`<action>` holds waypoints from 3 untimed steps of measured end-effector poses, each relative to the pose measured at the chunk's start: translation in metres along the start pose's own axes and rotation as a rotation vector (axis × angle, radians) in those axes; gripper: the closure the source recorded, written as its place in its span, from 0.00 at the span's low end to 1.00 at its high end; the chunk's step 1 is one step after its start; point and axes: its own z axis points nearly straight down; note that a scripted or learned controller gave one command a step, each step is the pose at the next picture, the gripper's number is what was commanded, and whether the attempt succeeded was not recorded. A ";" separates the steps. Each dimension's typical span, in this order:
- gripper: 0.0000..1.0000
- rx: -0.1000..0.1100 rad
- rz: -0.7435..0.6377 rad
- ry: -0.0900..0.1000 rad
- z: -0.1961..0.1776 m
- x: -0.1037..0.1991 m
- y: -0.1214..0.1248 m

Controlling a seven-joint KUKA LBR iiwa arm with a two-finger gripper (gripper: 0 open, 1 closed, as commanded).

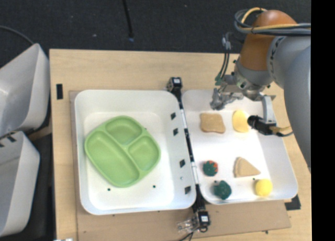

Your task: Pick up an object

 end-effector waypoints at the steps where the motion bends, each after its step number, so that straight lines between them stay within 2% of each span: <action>1: 1.00 -0.002 0.002 -0.001 -0.059 -0.001 -0.007; 2: 1.00 -0.002 -0.002 -0.001 -0.112 -0.002 -0.005; 3: 1.00 0.006 -0.003 0.001 -0.102 0.045 -0.036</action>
